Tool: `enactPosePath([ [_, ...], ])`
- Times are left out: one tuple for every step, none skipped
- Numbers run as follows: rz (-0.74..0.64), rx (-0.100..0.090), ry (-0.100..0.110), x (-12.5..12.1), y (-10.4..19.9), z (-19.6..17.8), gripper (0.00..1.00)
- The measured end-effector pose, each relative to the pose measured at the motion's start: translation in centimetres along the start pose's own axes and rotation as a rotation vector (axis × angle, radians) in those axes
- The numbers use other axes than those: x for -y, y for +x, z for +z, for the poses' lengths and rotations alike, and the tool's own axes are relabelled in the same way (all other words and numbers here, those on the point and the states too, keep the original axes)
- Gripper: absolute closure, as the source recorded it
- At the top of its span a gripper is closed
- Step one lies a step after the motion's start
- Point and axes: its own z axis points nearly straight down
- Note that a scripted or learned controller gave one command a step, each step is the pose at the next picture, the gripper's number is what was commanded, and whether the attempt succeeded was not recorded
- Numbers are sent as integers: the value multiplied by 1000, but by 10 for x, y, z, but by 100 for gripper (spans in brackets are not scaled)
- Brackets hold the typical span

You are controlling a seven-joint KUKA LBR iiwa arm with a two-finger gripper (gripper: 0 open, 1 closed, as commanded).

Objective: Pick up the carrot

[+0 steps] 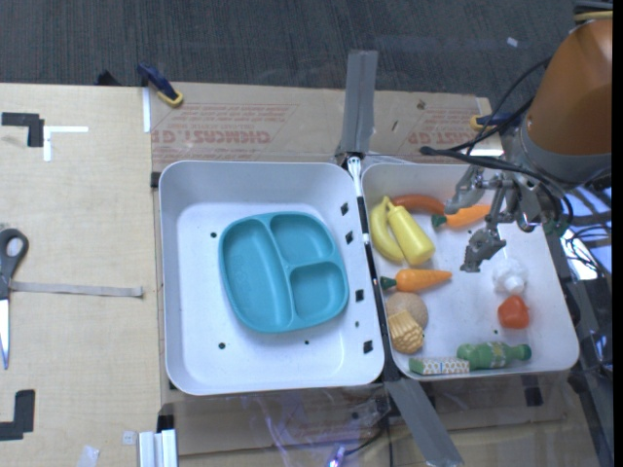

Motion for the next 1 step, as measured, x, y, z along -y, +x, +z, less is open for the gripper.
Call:
enactPosePath([
  [-188, -1, 0, 4, 7, 141, 0],
])
